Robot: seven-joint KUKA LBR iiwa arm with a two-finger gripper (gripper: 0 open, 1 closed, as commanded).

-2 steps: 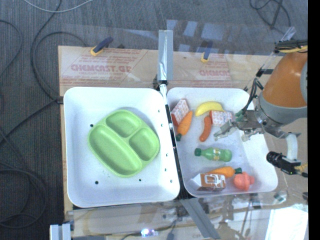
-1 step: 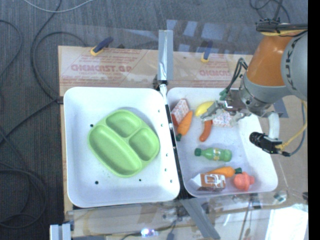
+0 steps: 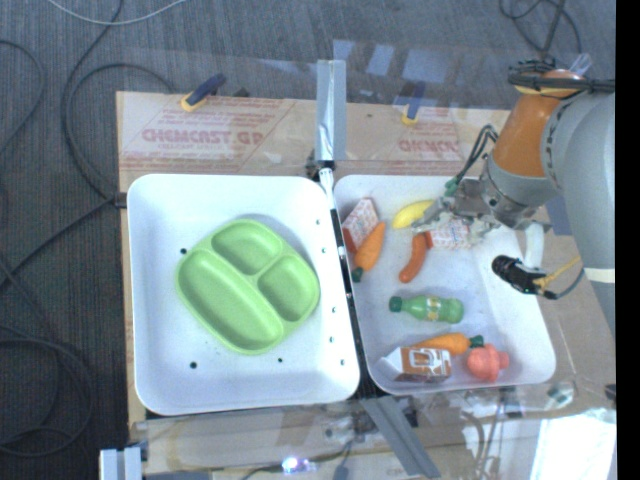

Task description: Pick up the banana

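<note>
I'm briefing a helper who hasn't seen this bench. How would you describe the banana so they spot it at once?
Start at the right-hand shallow white bin and go to its far edge, where the grey arm's two-finger gripper comes in. Just left of the gripper lies the small curved yellow banana. It is the one plain yellow item; the carrot-shaped pieces nearby are orange.

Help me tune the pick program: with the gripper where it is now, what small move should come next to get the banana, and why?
Probably a short shift toward the view's left, then down. The gripper sits at the banana's right tip, partly over a red-and-white packet, not over the fruit's middle. Centring it on the banana in the right bin should avoid a grasp at the very tip. Whether it already touches the banana is unclear.
</note>
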